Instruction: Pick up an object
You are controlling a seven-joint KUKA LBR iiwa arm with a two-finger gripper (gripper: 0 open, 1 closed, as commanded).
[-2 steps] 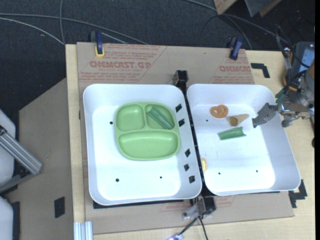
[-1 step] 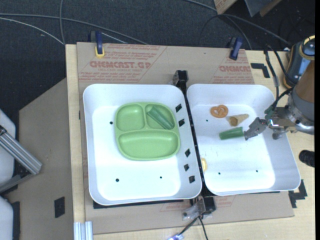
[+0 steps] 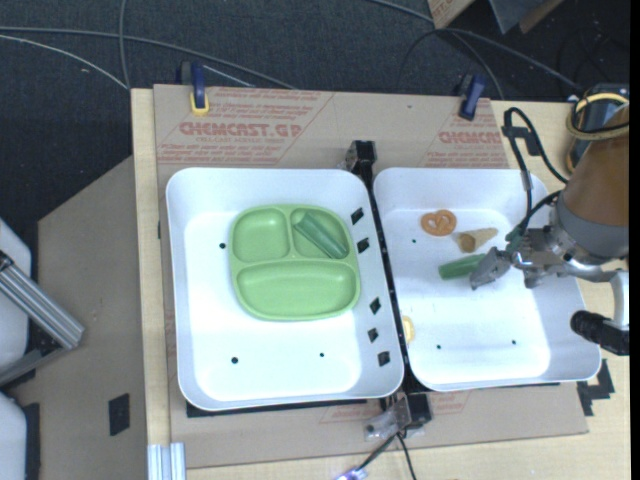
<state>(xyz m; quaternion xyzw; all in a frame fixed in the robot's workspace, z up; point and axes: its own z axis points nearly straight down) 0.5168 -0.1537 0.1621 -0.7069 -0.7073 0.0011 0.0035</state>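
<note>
Tool (image 3: 492,269): low in the right bin, at the right end of the green piece; whether it is wide, narrow or gripping cannot be told.
Green piece (image 3: 459,267): lying flat mid-bin.
Pretzel (image 3: 437,223): just above it.
Tan piece (image 3: 474,238): beside the pretzel.
Right bin (image 3: 480,363): white, on the table.
Left bin (image 3: 270,368): holds a green divided plate (image 3: 290,288).

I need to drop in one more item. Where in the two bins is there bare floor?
Left bin: a wide strip in front of the green divided plate. Right bin: the near half, below the green stick. Crowded: the right bin's far half, with pretzel, tan piece and gripper.
</note>
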